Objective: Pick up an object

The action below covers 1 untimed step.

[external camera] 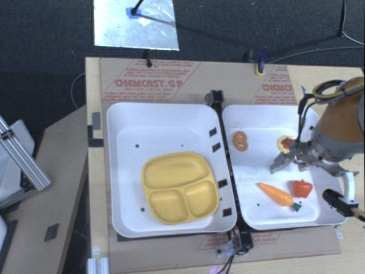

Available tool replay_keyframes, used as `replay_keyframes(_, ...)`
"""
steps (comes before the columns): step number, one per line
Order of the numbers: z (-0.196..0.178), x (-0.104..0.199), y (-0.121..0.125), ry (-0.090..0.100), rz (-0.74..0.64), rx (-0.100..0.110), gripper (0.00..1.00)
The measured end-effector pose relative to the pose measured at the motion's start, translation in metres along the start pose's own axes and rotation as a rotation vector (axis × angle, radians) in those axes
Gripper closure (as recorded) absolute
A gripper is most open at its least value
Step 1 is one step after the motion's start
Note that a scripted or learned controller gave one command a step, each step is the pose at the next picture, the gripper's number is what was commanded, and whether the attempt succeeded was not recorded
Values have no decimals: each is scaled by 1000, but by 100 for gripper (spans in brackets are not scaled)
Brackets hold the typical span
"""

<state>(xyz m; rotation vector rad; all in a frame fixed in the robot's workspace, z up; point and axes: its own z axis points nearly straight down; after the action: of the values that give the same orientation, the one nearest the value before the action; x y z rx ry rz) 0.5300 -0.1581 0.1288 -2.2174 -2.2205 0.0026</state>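
Hovering my pincer point(283, 163) low in the right bin point(256, 216), grip state I cannot tell. Just beside it lies the toy carrot point(276, 194): light, stiff, slick plastic, I judge; I'd grip across its thick middle.

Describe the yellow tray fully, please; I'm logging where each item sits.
The yellow tray is a glossy, plastic-looking, rounded-rectangle dish with three compartments: one long one along the far side, two smaller ones nearer the camera. It lies flat and slightly rotated on the floor of the left bin, toward its near right corner, away from the tool.
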Motion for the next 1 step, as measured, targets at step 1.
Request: replay_keyframes(1,46,0,1,-1,0,-4,0)
